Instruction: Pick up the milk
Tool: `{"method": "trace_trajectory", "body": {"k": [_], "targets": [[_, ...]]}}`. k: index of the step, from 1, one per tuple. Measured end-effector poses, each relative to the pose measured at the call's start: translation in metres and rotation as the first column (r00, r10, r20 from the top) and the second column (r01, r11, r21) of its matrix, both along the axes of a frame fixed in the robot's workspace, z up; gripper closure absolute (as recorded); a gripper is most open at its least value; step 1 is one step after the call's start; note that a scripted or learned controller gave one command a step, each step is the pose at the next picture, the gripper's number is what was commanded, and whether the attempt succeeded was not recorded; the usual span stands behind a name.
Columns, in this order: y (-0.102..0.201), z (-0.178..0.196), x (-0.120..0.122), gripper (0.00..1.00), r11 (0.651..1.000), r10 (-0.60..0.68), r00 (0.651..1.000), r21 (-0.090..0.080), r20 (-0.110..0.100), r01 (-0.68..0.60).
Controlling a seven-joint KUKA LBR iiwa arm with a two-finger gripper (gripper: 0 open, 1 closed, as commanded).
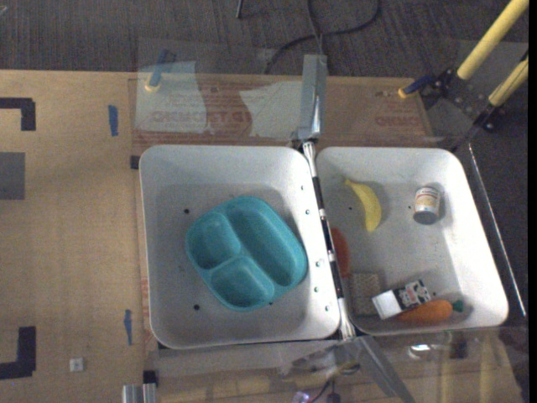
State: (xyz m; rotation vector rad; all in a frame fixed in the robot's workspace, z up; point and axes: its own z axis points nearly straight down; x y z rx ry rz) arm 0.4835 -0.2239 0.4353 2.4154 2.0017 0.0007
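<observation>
Nothing of my job is done yet: the milk carton (404, 297) lies on its side at the near edge of the right bin (478, 250), touching the carrot (426, 311) just in front of it, with a brownish sponge-like pad (364, 290) close at its left. I cannot tell how my gripper stands. The whole pick remains: reach in, close on the carton, lift it clear. Sharing that bin are a banana (367, 203), a small can (427, 203) and a red item (339, 250) against the dividing wall. The left bin (159, 225) holds a teal divided plate (245, 251)
</observation>
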Motion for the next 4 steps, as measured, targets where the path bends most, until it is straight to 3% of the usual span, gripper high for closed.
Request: {"method": "trace_trajectory", "body": {"k": [1,2,3,4], "targets": [[0.000,0.000,0.000,0.00,1.000,0.001,1.000,0.000,0.000,-0.001],[0.000,0.011,0.001,1.00,1.000,0.002,1.000,-0.003,0.003,-0.002],[0.005,0.000,-0.004,1.00,0.972,-0.234,0.972,0.003,-0.005,0.234],[0.008,0.000,-0.003,1.00,0.880,-0.476,0.880,0.002,-0.002,0.476]]}}
